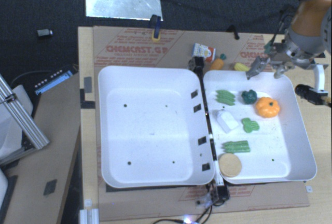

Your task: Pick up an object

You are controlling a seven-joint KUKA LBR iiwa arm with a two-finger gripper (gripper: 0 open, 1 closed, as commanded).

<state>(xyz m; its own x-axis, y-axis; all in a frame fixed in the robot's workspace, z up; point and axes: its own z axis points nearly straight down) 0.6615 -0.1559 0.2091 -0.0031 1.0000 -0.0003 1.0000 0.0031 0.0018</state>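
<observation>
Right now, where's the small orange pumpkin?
The small orange pumpkin lies in the right white bin, toward its far right side, just right of the dark green toy vegetable.

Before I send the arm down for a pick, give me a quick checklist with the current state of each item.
1. Objects available in the right bin: ok; orange pumpkin, dark green piece, white block and others lie there.
2. Gripper free of any object: ok, nothing between its fingers.
3. Gripper above a target: not ok; it hovers at the bin's far rim, not over an object.
4. Pumpkin has room around it: ok, apart from its neighbours.
5. Tan disc graspable: cannot tell; it lies flat against the near-left corner.
</observation>
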